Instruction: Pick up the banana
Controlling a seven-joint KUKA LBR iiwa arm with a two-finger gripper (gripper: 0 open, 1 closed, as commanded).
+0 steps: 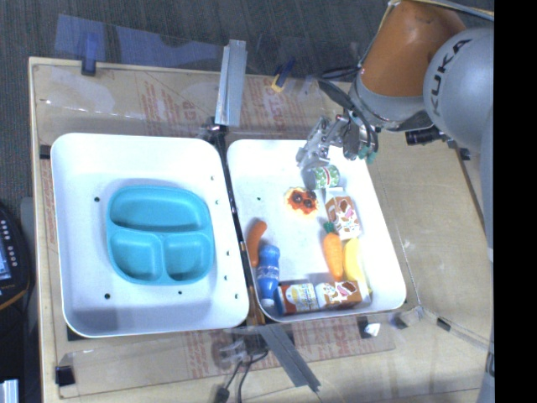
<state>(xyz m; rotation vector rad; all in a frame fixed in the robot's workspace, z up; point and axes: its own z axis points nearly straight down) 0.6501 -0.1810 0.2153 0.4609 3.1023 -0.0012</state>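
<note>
The banana point(354, 263) is a small yellow piece lying along the right wall of the right bin point(252, 162), near its front corner. An orange carrot point(334, 254) lies against its left side. My gripper point(313, 156) hangs over the back of the right bin, well behind the banana, just above a green and white can point(329, 176). Nothing shows in the gripper.
The right bin also holds a printed carton point(342, 215), an orange and black toy point(300, 200), a blue bottle point(268, 275), an orange stick point(255, 238) and a juice box point(323, 295) along the front wall. A blue divided tray point(161, 233) sits in the left bin point(75, 166).
</note>
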